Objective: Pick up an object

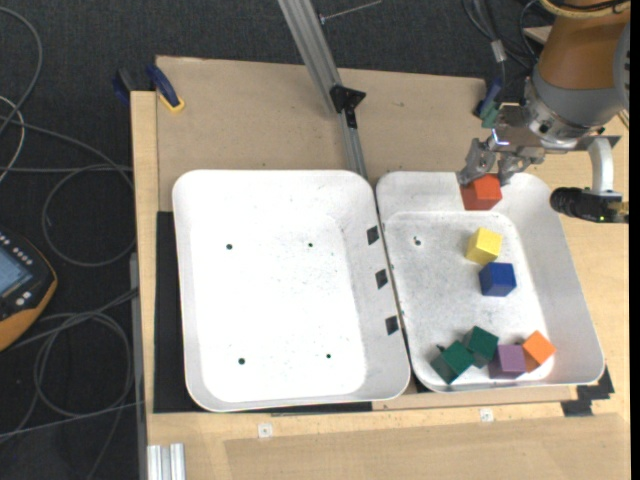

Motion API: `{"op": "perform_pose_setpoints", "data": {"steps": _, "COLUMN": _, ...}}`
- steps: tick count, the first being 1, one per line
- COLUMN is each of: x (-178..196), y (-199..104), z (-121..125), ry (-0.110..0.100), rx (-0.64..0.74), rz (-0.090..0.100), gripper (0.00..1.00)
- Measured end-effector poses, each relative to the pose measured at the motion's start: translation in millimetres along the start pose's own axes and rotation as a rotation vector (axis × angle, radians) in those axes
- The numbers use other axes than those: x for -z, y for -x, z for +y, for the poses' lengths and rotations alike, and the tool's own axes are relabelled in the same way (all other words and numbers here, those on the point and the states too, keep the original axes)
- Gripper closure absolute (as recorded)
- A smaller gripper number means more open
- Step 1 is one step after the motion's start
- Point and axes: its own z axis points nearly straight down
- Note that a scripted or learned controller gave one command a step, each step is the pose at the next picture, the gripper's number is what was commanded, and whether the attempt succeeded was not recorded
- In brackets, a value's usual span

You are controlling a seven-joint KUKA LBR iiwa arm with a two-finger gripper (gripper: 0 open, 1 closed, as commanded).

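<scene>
My gripper [487, 171] hangs over the far edge of the right bin [572, 268], below the grey wrist and orange band. A red block [481, 193] sits at its fingertips, gripped by its top, and the gripper is shut on it. The block hangs above the bin's back rim. On the right bin's floor lie a yellow block [486, 244] and a blue block [497, 279] near the middle. Two green blocks [467, 353], a purple block [511, 358] and an orange block [538, 347] cluster at the near edge.
The left bin [270, 288] lies beside the right one, with a row of black clips [381, 278] along the seam between them. A slanted metal pole [318, 58] rises behind the bins. Cables lie on the floor at the left.
</scene>
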Motion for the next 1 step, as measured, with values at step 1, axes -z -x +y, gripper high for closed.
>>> {"op": "perform_pose_setpoints", "data": {"steps": 1, "x": 5.3, "y": -54.3, "z": -19.9, "ry": 0.001, "rx": 0.002, "rz": 0.001, "gripper": 1.0}}
